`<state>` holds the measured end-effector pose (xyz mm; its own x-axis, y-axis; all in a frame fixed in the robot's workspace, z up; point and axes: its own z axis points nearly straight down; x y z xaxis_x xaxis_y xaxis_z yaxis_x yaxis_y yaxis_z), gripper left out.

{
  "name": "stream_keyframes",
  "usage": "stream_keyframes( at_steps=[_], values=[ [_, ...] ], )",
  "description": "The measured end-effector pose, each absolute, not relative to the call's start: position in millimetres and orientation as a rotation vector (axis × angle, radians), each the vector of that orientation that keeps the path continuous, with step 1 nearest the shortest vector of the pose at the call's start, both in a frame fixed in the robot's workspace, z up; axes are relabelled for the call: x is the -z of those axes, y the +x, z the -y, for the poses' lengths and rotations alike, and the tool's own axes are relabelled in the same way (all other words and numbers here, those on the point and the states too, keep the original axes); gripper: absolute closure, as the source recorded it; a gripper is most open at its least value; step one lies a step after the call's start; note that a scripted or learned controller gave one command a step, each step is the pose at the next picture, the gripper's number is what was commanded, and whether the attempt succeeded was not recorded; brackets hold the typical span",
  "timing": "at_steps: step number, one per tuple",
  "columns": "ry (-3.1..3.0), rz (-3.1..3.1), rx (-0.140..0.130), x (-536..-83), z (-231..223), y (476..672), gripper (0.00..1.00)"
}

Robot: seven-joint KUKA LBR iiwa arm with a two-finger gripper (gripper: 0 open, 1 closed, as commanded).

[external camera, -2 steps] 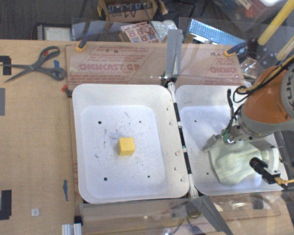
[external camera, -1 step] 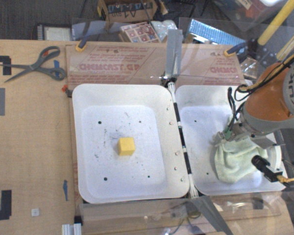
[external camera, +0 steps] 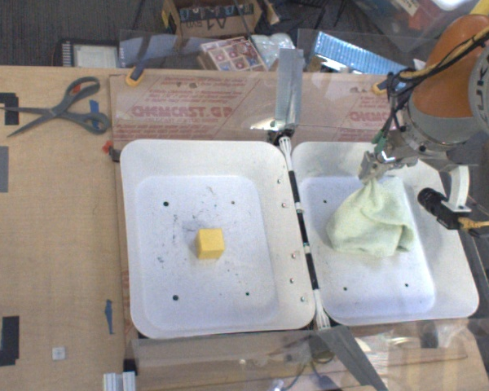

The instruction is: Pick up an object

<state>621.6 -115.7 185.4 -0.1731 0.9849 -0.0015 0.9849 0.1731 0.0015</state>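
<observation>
arm (external camera: 464,72): grey, orange band | black cables | tool (external camera: 377,163): metallic

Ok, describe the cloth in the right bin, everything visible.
The cloth is pale yellow-green, soft and crumpled, looking like terry fabric. Its bulk lies heaped on the floor of the right bin, toward the far side. One corner is drawn up into a peak that meets the gripper, pinched between its fingers.
</observation>
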Motion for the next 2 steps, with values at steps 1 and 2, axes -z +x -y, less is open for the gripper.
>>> stream_keyframes(
  at_steps=[1,2],
  values=[
    [2.014,-2.402,-0.001,-195.9,115.7,622.4,1.0],
    [2.014,-2.403,-0.002,-196.0,115.5,622.5,0.0]
  ],
)
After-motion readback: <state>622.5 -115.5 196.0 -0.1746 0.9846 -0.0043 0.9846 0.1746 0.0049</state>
